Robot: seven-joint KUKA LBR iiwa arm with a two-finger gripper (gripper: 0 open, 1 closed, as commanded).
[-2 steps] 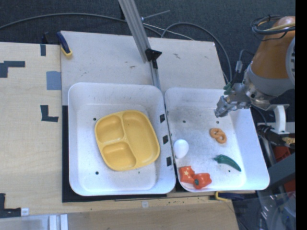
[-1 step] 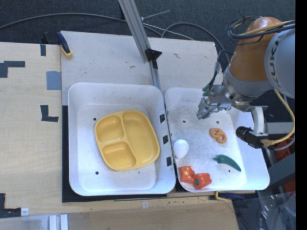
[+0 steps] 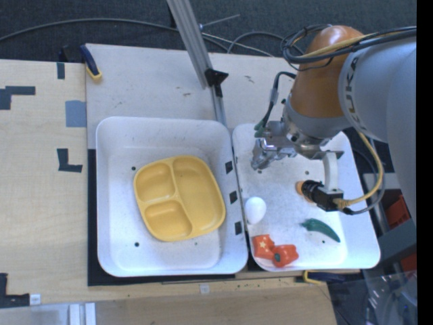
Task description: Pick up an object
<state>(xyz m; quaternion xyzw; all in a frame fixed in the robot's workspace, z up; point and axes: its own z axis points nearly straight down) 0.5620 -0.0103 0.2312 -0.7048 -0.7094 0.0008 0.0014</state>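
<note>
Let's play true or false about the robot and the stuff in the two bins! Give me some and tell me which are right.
1. The yellow plate lies in the left bin. True.
2. The white egg sits on the plate. False: it is in the right bin, near the divide.
3. The hand is over the right bin. True.
4. The green thing lies beside the plate. False: it is in the right bin.
5. The orange toy is at the right bin's near edge. True.
</note>
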